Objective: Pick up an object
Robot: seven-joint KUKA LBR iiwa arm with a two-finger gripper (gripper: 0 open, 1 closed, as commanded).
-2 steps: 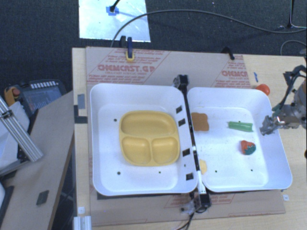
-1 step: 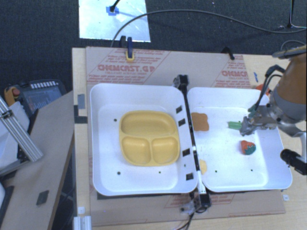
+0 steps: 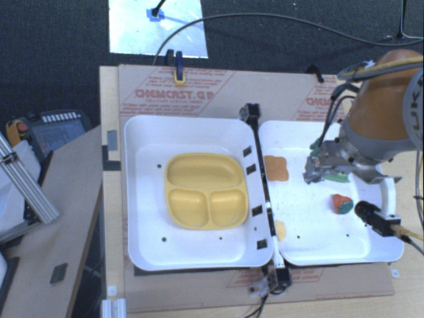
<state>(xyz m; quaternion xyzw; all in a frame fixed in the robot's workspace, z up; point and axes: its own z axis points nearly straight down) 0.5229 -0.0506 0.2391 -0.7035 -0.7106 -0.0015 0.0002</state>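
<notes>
Gripper [image 3: 317, 171] low in right bin [image 3: 311, 247], finger state unclear; orange slab [image 3: 276, 168] long axis near-far.

Two white bins [image 3: 192, 128]; one yellow tray [image 3: 204, 189]; one orange piece [image 3: 276, 168]; one red-green object [image 3: 342, 204].

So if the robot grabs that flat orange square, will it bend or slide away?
The orange square looks thin and lies flat on the right bin, so it is probably light. It may well slide on the smooth white floor. It might flex, though I cannot tell.
</notes>
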